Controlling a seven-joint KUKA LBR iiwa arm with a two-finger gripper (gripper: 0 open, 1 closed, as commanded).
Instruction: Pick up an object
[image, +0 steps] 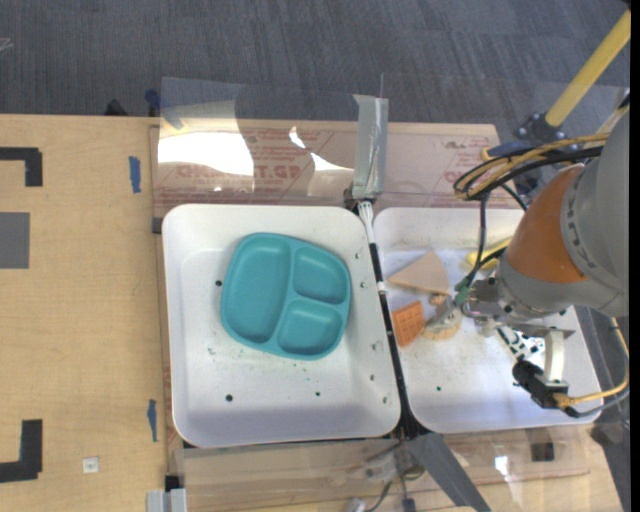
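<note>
Gripper (447, 318) low in right bin (480, 395), beside orange waffle-textured piece (408, 323) and tan wedge (424, 273). Jaw opening impossible to tell. Probably light, stiff; best pinched across thin edges.

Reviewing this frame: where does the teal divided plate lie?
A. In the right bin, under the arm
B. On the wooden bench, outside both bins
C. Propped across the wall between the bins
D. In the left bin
D: the teal divided plate lies flat on the floor of the left bin, away from the arm over the right bin.
</note>
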